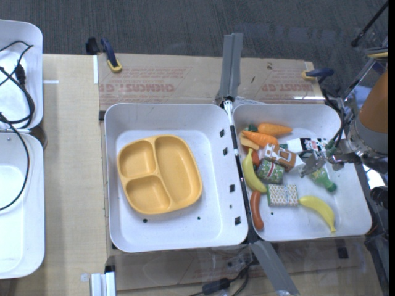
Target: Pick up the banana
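tool [313,163] over right bin [355,217]; banana [320,209] below; cardboard [166,79] print reversed, unreadable

A dark grey carpet [185,11] runs across the whole twelve o'clock side of the room, and below it sits a pale wooden bench [68,165] with a sheet of brown printed cardboard [160,82] laid over its middle. Blue clamps pin that sheet at eleven o'clock [111,54] and at two o'clock [316,74]. Over at nine o'clock a white surface [18,184] with black cables [15,85] looping across it butts against the bench, and the light is soft and even.
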Controlling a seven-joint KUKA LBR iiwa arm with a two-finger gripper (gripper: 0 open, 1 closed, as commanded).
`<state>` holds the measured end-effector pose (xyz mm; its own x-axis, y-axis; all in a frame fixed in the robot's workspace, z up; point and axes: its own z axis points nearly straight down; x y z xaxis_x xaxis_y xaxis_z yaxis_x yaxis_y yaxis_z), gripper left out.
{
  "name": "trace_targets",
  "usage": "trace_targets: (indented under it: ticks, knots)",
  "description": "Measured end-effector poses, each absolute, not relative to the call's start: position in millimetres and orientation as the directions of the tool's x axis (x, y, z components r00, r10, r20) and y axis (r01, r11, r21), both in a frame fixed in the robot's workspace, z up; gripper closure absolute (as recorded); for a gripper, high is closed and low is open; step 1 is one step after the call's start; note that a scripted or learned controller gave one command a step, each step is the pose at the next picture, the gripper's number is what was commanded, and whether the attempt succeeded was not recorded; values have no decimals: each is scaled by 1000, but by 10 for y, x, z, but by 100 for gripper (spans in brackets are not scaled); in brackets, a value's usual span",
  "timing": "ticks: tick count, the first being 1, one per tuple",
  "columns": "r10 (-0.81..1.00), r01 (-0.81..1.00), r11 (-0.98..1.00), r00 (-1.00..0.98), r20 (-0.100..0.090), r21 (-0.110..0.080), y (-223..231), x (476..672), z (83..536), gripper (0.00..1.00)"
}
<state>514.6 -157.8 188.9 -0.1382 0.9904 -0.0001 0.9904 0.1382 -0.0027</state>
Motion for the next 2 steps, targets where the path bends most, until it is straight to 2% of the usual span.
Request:
trace_targets:
  ticks: [1,2]
  knots:
    - [999,999,33,-33,1,-2,-2026,4810,986,0]
    - [1000,1000,30,-30,2,-4,-2033,4807,1062,100]
